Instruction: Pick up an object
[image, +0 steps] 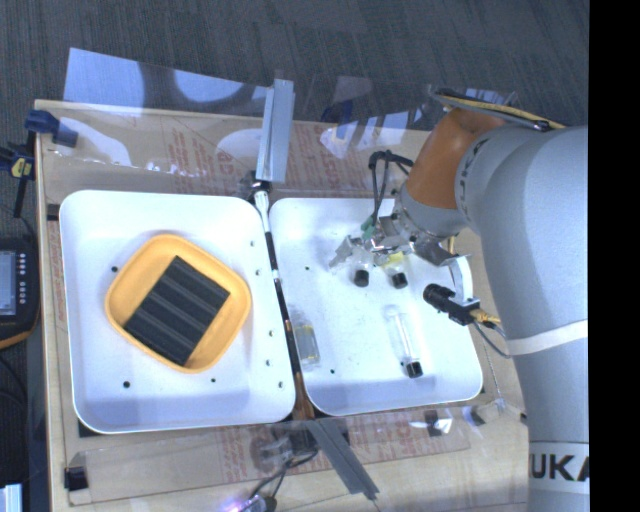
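A: Seen in the left bin (85, 395)?

B: A yellow dish (130, 275) with rounded corners, lying a little left of centre, and a dark ribbed block (178, 309) resting on it, turned at a slant.

A: And the right bin (330, 400)?

B: A clear tube with a dark cap (404, 340) lying lengthwise toward the right wall, cap end nearest the front rim. Also a small clear object (305, 340) against the left wall, just beside the divide between bins (too faint to name).

A: Gripper (378, 276)?

B: Down in the back half of the right bin, under the orange band (440, 165) of the arm (530, 250). Two dark fingertips (361, 277) side by side, apart from each other, spread modestly. Nothing visible between them, only white bin floor.

A: Touching the tube?

B: No. Tube well apart from the fingertips, nearer the front of the bin, lying free.

A: Anything else near the wrist?

B: A black fitting (447, 303) jutting out over the right rim, with cabling looped above the gripper (detail hard to make out).
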